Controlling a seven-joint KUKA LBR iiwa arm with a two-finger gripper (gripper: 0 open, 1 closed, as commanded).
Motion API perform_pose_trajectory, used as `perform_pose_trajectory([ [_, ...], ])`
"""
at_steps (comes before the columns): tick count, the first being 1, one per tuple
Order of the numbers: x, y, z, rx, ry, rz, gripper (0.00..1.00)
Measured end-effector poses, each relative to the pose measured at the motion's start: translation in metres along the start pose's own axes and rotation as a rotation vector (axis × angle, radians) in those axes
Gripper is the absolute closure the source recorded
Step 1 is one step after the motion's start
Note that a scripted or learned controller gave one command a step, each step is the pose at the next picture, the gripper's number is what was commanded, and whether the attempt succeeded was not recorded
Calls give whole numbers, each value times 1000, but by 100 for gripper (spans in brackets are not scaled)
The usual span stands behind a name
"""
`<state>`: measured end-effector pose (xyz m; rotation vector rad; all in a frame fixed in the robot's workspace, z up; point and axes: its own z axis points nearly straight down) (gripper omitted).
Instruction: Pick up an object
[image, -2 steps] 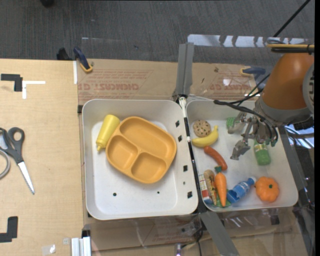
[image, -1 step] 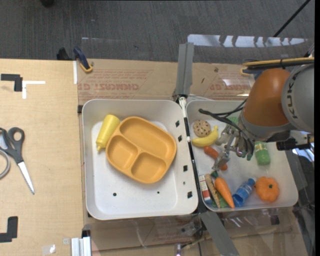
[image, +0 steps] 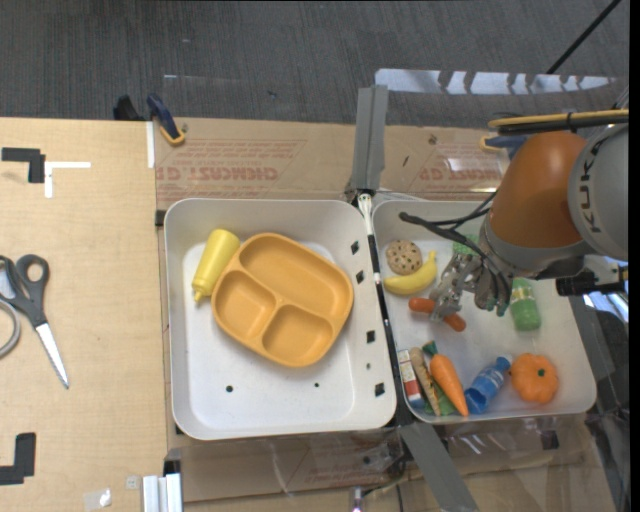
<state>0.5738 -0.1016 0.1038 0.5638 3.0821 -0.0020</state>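
My gripper (image: 468, 285) hangs low in the right bin (image: 575, 405), beside a small red piece (image: 443, 312) and a banana (image: 412, 279); whether it is open or closed I cannot tell. I judge a centred, vertical descent best. Nearby lie a ridged orange pumpkin (image: 535, 379), a tapered carrot (image: 447, 381) and a speckled round cookie (image: 404, 257), all smooth, toy-like plastic.

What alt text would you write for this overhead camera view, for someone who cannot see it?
A grey and orange robot arm lowers its gripper into the right bin among toy food: banana, cookie, carrot, pumpkin. The left bin holds an orange tray and a yellow bottle. Scissors lie on the bench.
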Motion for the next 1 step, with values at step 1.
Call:
perform_pose_trajectory([
  [1, 51, 147, -89, 0, 6, 198, 100],
])
